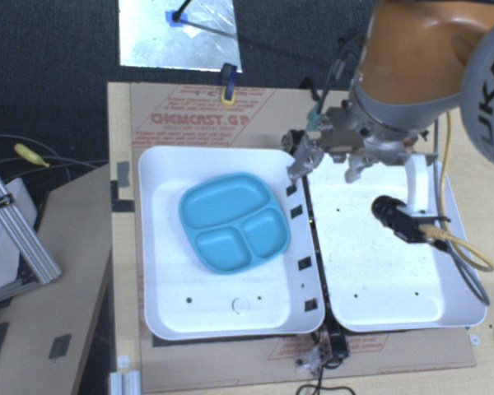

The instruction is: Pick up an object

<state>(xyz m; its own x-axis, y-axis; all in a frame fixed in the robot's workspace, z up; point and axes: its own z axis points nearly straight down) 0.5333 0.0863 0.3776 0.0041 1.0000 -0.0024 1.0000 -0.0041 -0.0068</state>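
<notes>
Task's thing: the blue tray [233,221], three compartments, lying flat in the left bin [160,303], roughly centred, a bit toward the far side. It is the one loose object I can make out in either bin. A faint clear disc-like mark [242,305] sits near the left bin's front wall; can't tell if it's an object or a mark on the bin floor.

Arm comes in from the right. The gripper [333,164] hangs over the far end of the divider between the bins, at the right bin's [395,303] far-left corner. Its tips look to be near the rim there, just beside the tray's far-right corner but apart from it. Height above the bin I can't judge from this angle.

Fingers: can't tell. The wrist body and cabling crowd that area and the tips don't resolve clearly. Nothing visibly between them.

A black cylindrical part [393,214] with a yellow cable [461,253] hangs off the arm over the right bin; looks like rig hardware, not a pick target.

Progress, my read: nothing picked yet. Tray rests untouched on the bin floor. Still left: get over the tray, descend, close on a rim, lift. The tray is wide and shallow, so an edge grasp looks like the only option, and likely a slippery one.

Desk [198,109] around the bins is cardboard-topped.
</notes>
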